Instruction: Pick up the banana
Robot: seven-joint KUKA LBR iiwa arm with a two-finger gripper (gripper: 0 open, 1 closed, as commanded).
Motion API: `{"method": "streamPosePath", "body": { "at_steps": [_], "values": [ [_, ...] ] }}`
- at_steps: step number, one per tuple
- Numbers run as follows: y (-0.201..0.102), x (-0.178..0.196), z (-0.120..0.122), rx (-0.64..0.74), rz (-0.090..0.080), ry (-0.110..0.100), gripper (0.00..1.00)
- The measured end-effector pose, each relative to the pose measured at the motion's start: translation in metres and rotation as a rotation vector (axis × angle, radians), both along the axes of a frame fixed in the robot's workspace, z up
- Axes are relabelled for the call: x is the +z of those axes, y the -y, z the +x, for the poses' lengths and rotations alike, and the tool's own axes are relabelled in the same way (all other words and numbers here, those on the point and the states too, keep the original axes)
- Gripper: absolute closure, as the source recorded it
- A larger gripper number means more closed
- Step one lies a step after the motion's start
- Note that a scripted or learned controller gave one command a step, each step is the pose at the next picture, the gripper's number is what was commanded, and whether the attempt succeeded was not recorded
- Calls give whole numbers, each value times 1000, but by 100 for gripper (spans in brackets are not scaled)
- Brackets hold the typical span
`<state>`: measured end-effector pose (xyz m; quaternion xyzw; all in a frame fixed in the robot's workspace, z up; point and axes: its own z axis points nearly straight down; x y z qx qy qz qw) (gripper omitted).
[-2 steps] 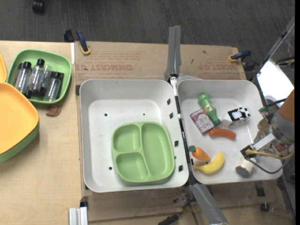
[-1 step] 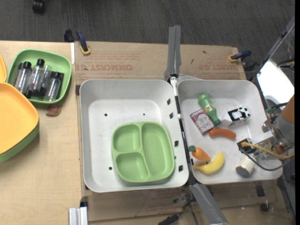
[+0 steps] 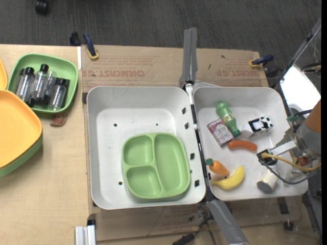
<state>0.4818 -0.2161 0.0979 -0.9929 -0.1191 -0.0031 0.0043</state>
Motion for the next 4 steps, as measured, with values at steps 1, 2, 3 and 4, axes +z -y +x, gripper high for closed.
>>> {"method": "streamPosePath", "body": {
  "at_steps": [1, 2, 3, 4],
  "values": [
    [1, 7, -2, 3, -3, -7, 100],
    [1, 7, -2, 4, -2, -7, 0],
    [0, 15, -2, 8, 0, -11, 100],
    [0, 15, -2, 8, 0, -12, 0]
  ]
}}
